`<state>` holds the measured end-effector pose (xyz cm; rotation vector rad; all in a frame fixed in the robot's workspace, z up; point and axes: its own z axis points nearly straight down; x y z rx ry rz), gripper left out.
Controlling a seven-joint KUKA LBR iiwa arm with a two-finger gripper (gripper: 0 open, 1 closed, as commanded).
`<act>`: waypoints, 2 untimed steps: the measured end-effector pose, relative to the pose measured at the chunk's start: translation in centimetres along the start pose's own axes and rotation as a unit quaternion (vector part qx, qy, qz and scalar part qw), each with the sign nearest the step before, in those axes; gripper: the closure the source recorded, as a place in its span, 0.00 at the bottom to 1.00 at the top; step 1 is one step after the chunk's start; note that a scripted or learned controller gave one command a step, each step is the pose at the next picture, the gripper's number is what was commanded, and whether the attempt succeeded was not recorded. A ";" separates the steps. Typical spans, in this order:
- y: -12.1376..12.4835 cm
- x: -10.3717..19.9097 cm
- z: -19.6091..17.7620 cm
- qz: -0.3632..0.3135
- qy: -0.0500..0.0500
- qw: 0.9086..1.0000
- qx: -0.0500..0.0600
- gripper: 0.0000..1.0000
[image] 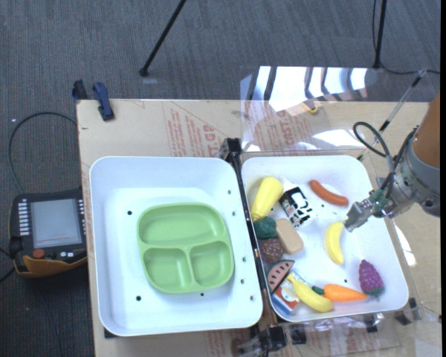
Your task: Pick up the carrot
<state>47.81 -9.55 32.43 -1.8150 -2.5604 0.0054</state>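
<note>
From my remote station I saw the plywood-topped surface (171, 125) carrying two shallow white plastic bins: the left bin (111, 192) held a pale green three-compartment plastic tray (184, 245), apparently kept as a clear drop-off spot, while the right bin (379, 199) served as the jumble of toy food to pick from. The grey arm with its orange band (431, 155) reached in from the right, wrist angled down over that bin's right side. Its claw (357, 217) hung near a yellow plastic banana (334, 242), and I could not tell whether it was spread or pressed together. The small orange toy carrot (345, 294) lay flat near the bin's front wall, between a second yellow banana (310, 294) and a purple grape bunch (369, 277), well apart from the claw. I judged the pick not yet begun.
</note>
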 end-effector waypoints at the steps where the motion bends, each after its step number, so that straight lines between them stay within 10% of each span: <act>1: 0.0 0.1 0.0 -0.001 0.000 1.000 0.000 0.00; 2: -1.8 -3.1 21.6 0.053 0.007 0.999 0.008 0.00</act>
